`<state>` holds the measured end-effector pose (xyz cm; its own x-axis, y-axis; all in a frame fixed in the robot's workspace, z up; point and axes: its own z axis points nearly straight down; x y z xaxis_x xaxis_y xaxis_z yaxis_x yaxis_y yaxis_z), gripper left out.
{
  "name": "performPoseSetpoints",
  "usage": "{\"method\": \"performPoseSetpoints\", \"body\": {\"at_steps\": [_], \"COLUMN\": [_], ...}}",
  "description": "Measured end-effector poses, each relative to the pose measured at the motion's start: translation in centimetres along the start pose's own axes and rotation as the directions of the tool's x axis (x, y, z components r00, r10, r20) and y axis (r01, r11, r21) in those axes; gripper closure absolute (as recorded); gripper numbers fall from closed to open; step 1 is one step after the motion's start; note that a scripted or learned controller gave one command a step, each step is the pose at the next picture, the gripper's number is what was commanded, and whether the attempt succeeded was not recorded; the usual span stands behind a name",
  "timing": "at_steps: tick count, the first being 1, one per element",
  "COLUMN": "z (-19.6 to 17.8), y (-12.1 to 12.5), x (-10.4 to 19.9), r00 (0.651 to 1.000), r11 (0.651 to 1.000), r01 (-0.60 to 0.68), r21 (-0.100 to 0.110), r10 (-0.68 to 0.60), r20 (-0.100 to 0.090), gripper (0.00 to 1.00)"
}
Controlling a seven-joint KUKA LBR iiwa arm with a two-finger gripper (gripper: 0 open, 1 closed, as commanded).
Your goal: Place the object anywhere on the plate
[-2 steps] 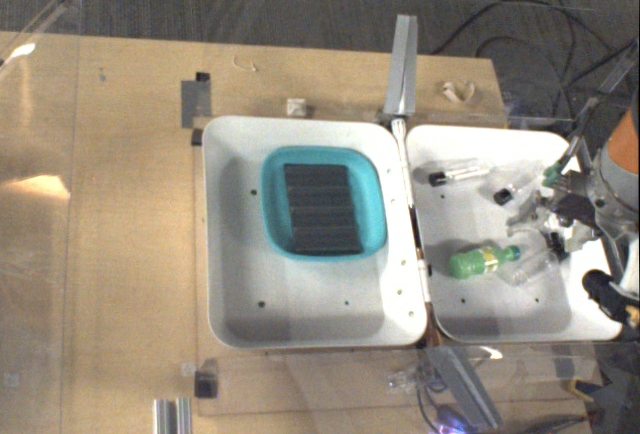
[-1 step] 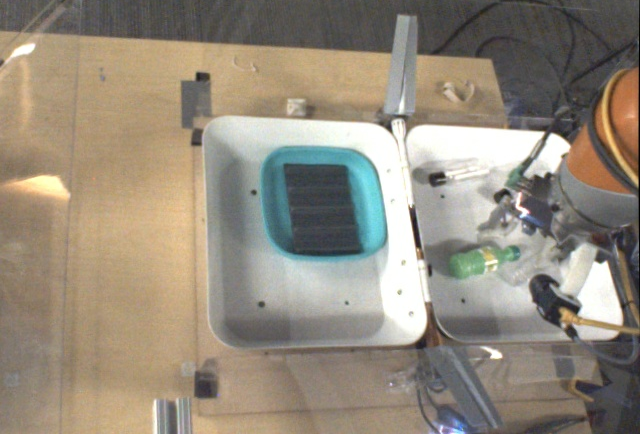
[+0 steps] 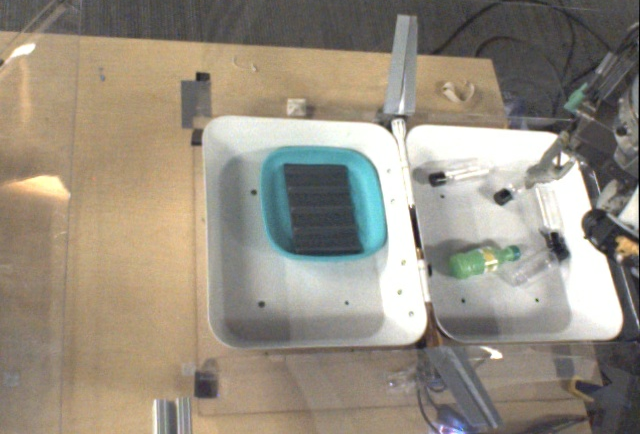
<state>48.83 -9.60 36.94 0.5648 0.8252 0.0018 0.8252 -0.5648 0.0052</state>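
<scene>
A teal plate (image 3: 372,212) with rounded corners lies in the left bin (image 3: 240,312). A dark grey ribbed rectangular block (image 3: 320,209) rests flat on the middle of the plate. The arm's gripper (image 3: 551,165) hangs over the upper right corner of the right bin (image 3: 500,317), far from the plate, with nothing visible in it. The arm's body is partly cut off by the right edge of the camera view.
In the right bin lie a green-capped clear bottle (image 3: 483,260) and three clear tubes with black caps (image 3: 455,173) (image 3: 506,192) (image 3: 551,222). A grey post (image 3: 402,72) stands behind the divider between the bins. Cables run at the far right.
</scene>
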Motion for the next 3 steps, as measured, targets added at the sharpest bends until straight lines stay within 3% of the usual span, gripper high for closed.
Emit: {"method": "performPoseSetpoints", "body": {"at_steps": [1, 2, 3], "z": [-6.5, 8.4, 13.6], "y": [5.4, 5.2, 3.1], "x": [-7.8, -7.8, -4.7], "r00": [0.993, 0.99, 0.978], "r11": [0.993, 0.99, 0.978], "r01": [-0.118, -0.139, -0.209], "r21": [0.001, 0.004, 0.005], "r10": [0.118, 0.139, 0.209], "r20": [0.003, 0.003, 0.003], "gripper": [0.0, 0.0, 0.0]}}
